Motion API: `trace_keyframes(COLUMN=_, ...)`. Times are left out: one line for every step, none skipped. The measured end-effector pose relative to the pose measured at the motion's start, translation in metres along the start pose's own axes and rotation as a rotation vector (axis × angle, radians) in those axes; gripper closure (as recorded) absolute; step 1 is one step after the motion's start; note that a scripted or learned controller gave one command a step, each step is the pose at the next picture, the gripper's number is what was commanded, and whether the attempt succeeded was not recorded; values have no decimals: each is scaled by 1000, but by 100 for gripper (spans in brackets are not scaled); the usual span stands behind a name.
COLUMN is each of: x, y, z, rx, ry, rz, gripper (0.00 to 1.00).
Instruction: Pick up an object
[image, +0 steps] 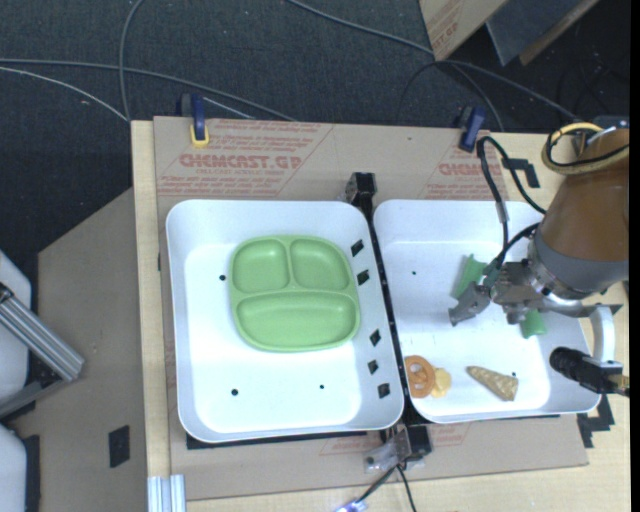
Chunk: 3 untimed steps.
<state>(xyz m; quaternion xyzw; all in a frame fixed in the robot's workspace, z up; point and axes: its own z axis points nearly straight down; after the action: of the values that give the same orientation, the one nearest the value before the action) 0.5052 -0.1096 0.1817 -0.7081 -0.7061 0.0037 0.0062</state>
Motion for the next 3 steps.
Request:
trace_keyframes(x=0, y=3, z=-5, rx=-12, ry=-2, rz=-3, gripper=0)
trace_keyframes(x=9, y=8, z=44, rx=-7, ry=0, rz=-3, gripper=0)
trace_keyframes(x=9, y=7, z=97, rx=-6, ry=0, rz=-2, gripper=0)
